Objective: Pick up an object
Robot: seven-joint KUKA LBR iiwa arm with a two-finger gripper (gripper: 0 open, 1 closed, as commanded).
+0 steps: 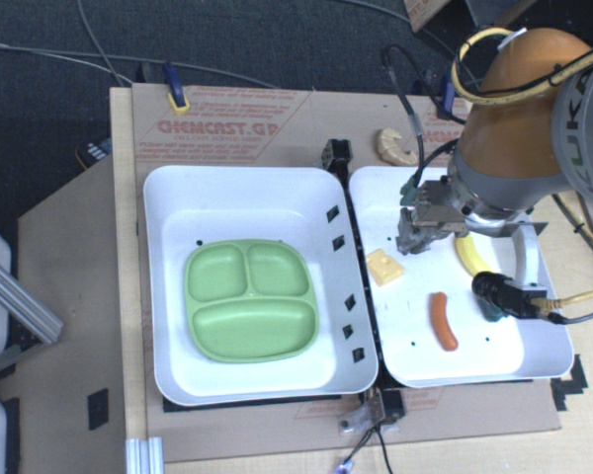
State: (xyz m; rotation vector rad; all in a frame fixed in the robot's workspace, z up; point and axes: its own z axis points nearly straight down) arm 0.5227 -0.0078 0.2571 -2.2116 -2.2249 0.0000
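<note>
**Hand low over the right bin, 3 food items close by**

We see the arm (519,117) reach in from the right, with its orange band above the wrist. The hand (412,241) hangs over the far-left part of the right bin (415,358). The wrist body covers the hand from above, so we cannot tell whether it is spread or pressed together.

The 3 things that could be picked up all lie in that right bin. A yellow cheese wedge (383,267) sits near the bin's left wall, just beside the hand on its near-left side. We cannot tell if the 2 touch. A yellow banana (469,255) lies to the right of the hand, its far end hidden under the wrist. A red-orange sausage (444,322) lies closer to the near rim, about mid-bin, and runs roughly from far to near. It is apart from both the cheese wedge and the banana.

The left bin (163,225) holds a green plate (249,299) lying flat, with 2 small compartments on its far side and 1 wide one on its near side.

On the desk (227,126), just beyond the right bin's far rim, rests a pale beige curved piece (395,146). A blue and yellow clamp (176,89) grips the desk's far-left edge.
</note>
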